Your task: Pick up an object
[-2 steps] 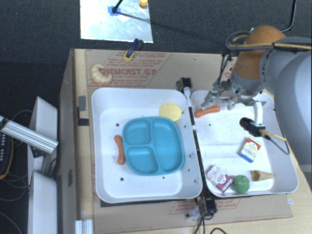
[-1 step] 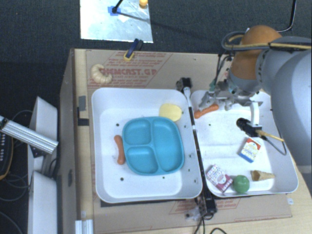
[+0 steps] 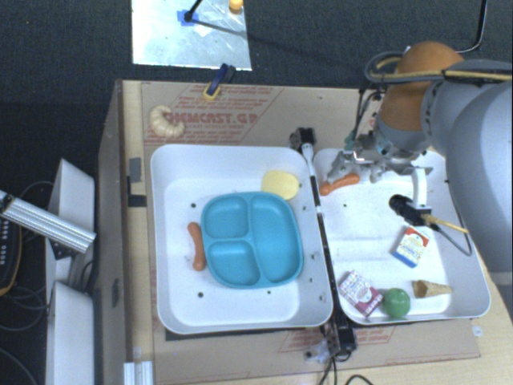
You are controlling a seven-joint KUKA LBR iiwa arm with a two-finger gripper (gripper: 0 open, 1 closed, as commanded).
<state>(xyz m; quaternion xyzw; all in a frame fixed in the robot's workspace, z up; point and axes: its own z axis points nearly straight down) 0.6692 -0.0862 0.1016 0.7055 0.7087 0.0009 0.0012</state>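
Cardboard-topped bench, two white bins. Arm (image 3: 449,95) reaches into right bin (image 3: 469,283); gripper (image 3: 346,167) low over orange carrot (image 3: 340,184), grasp indiscernible. Left bin (image 3: 172,295) holds blue divided plate (image 3: 250,239), sausage (image 3: 195,247).

My one fixed camera looks down at a slant, from some way above, on the bench (image 3: 240,119) and both white bins (image 3: 172,215).
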